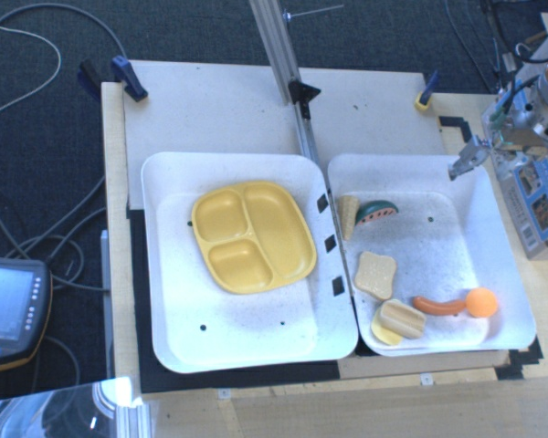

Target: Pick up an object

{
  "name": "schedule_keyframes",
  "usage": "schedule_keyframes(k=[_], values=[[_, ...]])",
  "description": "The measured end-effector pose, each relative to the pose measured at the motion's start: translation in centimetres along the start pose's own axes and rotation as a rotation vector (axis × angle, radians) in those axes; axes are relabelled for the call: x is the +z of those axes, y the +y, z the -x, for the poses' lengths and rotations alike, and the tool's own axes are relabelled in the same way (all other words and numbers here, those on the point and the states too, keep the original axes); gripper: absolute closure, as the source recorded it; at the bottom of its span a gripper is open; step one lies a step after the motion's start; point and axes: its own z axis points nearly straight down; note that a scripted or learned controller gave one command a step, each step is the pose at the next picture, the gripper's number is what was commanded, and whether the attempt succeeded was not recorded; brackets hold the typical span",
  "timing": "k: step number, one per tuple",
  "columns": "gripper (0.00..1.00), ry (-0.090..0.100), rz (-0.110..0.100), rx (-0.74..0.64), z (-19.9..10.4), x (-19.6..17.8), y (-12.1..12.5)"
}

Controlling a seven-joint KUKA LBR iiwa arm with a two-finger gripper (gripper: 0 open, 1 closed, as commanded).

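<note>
Gripper (466, 161) at the right edge of the view, over the upper right rim of the right bin (493, 235). Grey metal parts show there; cannot tell their state from this angle. Nothing visibly held. Arm body mostly cut off by the frame edge, with cables and a bluish labelled part beside it; the print on it is too small to read.

Right bin contents, all toy food:
- watermelon slice (378, 212), upper left area, green rind up, just beside a pale wedge (348, 215) that lies against the left wall.
- bread slice (375, 275), mid-left, flat.
- sandwich piece (400, 321), near the front rim, just below the bread.
- hot dog sausage (443, 306), front right, its end touching an orange ball (481, 303).

All of these lie well apart from the gripper.

Left bin (164, 245): one yellow divided plate (252, 236), three compartments, set at a slant.

A metal pole (274, 26) runs down between the bins. Blue clamps (128, 76) at the bench's back corners. A handheld screen (9, 310) at the far left; no legible text.
</note>
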Motion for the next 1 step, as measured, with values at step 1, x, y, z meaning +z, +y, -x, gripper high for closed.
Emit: schedule_keyframes(k=[1], values=[[0.00, 0.000, 0.000, 0.000, 0.00, 0.00, 0.00]])
